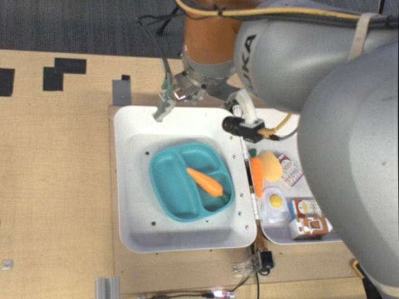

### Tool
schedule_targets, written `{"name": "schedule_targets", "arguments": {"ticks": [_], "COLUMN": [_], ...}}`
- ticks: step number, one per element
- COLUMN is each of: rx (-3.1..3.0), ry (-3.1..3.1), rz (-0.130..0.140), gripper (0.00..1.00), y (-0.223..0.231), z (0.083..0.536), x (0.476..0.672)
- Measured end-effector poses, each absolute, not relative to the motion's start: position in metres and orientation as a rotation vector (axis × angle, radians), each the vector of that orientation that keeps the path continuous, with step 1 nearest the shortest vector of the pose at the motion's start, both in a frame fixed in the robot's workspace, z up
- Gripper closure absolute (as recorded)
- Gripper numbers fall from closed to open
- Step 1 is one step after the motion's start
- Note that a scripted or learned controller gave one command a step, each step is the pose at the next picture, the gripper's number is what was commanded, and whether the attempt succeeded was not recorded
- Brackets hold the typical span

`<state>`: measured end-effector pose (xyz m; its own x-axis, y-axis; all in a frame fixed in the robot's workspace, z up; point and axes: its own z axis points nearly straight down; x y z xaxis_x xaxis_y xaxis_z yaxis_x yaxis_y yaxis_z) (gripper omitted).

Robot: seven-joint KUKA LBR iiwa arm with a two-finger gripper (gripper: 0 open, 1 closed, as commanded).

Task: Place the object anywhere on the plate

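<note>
A teal divided plate [174, 189] lies in the left white bin [134, 232]. An orange carrot [206, 180] rests on the plate, slanting across its centre ridge into the right-hand section. My gripper [164, 109] hangs over the bin's far left corner, above and to the left of the plate and well apart from the carrot. Nothing is visible in it. The grey arm with its orange band [212, 33] reaches in from the upper right.
The right bin [269, 232] holds an orange stick-shaped item [256, 177], a yellow rounded item [270, 165], a small printed card [290, 170], a toy fried egg [275, 200] and a brown carton [309, 225]. A black connector with a cable [243, 126] hangs over the divide between the bins.
</note>
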<state>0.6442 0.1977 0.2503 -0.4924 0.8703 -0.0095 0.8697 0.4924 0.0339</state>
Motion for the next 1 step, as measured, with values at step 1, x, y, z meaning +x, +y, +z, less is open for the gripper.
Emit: {"name": "schedule_targets", "arguments": {"ticks": [1], "rx": [1.57], "ry": [2.692], "rz": [0.038], "gripper": [0.0], "y": [0.1977], "z": [0.2503], "x": [0.6442]}}
